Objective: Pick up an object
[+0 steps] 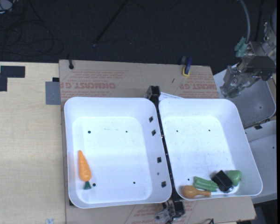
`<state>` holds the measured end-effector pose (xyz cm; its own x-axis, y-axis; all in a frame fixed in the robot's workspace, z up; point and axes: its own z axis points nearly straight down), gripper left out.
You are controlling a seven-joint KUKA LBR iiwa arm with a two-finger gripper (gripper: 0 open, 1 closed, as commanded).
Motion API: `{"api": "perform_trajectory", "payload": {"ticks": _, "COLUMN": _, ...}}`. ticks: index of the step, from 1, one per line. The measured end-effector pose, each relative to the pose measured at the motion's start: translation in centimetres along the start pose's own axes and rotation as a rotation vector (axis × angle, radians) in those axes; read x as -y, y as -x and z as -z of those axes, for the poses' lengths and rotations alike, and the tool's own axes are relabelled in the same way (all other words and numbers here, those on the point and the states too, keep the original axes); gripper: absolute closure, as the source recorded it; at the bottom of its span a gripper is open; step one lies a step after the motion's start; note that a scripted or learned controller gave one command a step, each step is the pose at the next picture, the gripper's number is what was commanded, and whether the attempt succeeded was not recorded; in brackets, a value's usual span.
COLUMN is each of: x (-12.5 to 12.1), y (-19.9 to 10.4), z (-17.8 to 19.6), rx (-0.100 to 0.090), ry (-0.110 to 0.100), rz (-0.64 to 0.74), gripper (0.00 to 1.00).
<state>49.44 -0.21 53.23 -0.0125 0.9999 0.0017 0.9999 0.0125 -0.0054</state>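
Observation:
An orange toy carrot [84, 168] with a green stub lies near the front left corner of the left bin [107, 107]. In the front right corner of the right bin [200, 107] several small things sit together: an orange-tan pear-shaped piece [194, 192], a green pod-like piece [205, 184], a black block [222, 180] and a green rounded piece [234, 176]. My gripper [232, 84] hangs at the far right, beyond the right bin's back right corner and well away from all of these.
The bins stand on a cardboard sheet [130, 78] over a light wooden bench [23, 139]. A blue-and-yellow clamp [186, 66] sits at the cardboard's back edge. A black clip strip [159, 143] joins the bins. Grey arm hardware [259, 64] fills the upper right.

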Motion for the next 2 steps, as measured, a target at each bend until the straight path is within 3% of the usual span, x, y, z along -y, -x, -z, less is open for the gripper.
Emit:
{"api": "perform_trajectory", "payload": {"ticks": 1, "x": -0.4, "y": -11.8, "z": 0.4, "rx": 0.001, "ry": 0.002, "rz": 0.001, "gripper": 1.0}}
{"api": "perform_trajectory", "payload": {"ticks": 2, "x": -1.2, "y": -3.2, "z": -5.5, "rx": 0.004, "ry": -0.004, "rz": -0.02, "gripper": 1.0}}
